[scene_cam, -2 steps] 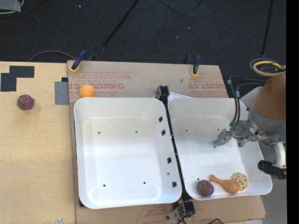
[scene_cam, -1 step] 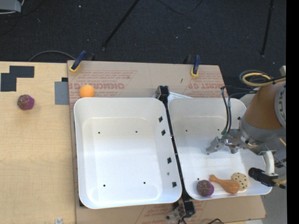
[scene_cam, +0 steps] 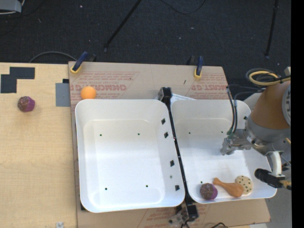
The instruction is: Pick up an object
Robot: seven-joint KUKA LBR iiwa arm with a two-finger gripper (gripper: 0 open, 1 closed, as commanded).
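Note:
The right bin (scene_cam: pixel 209 113) holds three small things along its near edge: a purple ball (scene_cam: pixel 208 191), an orange drumstick-shaped toy (scene_cam: pixel 228 186) and a pale speckled cookie-like piece (scene_cam: pixel 244 185). My gripper (scene_cam: pixel 229 147) hangs over the right part of this bin, well above and behind those three things and touching none of them. The grey arm with its orange band (scene_cam: pixel 270 110) comes in from the right edge. Nothing shows between the gripper's tips.
The left bin (scene_cam: pixel 83 141) stands beside the right one, with a black divider (scene_cam: pixel 172 146) between them. An orange ball (scene_cam: pixel 88 92) lies on the cardboard behind the left bin. A purple ball (scene_cam: pixel 26 103) rests on the wooden bench at far left. Clamps (scene_cam: pixel 198 66) hold the cardboard.

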